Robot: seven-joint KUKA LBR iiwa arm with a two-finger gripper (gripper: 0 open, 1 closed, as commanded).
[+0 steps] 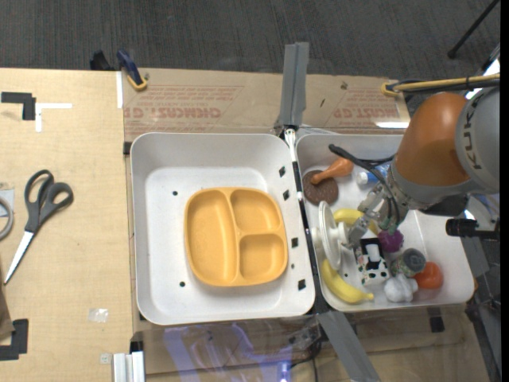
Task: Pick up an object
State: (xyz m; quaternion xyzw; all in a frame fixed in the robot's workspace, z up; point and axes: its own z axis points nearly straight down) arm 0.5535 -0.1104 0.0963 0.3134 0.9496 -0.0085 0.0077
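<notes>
Bench carries two white bins; right bin is cluttered. Likely target: banana at its near left corner, light, smooth, curved, best pinched across the middle. Gripper sits low over the pile just beyond it; can't tell its state. Left bin has a yellow divided plate. Scissors far left.

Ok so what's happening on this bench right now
A grey and orange robot arm reaches into the right bin, its gripper down among a jumble of toy food including a banana. Nothing can be seen in its grasp. The left bin holds a yellow divided tray; scissors lie on the bench.
</notes>
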